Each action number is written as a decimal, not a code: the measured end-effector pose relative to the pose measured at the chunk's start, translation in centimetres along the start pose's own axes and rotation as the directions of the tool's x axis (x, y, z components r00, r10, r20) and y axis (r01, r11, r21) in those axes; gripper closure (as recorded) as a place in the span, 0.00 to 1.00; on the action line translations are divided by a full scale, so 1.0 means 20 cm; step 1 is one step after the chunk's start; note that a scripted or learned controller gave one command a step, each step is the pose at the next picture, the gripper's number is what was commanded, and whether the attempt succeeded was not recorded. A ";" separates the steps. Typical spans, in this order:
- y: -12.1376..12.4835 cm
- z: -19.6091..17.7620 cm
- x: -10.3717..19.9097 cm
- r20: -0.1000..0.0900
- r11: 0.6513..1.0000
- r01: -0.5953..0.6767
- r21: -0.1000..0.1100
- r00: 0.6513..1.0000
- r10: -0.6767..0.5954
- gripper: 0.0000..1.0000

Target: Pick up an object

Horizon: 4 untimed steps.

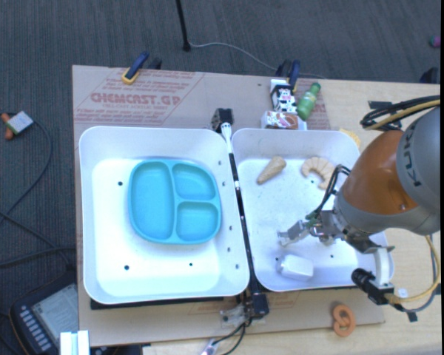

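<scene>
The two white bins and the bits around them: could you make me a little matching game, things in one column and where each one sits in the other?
Things:
1. blue divided plate
2. white block
3. tan bread-like piece
4. green bottle

Places:
A. outside the bins, on the board beyond the right bin's far edge
B. left bin, near its middle
C. right bin, near edge, just below the gripper
D. right bin, far side

Pairs: 1-B, 2-C, 3-D, 4-A
</scene>
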<state>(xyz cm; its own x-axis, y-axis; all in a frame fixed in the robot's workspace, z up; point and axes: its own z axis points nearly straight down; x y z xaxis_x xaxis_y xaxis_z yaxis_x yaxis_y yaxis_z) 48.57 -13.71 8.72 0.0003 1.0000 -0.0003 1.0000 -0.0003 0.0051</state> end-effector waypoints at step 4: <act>0.16 -0.48 0.60 0.001 1.000 0.000 0.007 1.000 0.000 1.00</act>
<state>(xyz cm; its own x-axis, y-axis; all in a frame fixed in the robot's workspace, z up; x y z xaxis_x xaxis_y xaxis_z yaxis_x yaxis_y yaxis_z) 51.65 -1.66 18.39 0.0005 1.0000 -0.0012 1.0000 -0.0005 -0.0018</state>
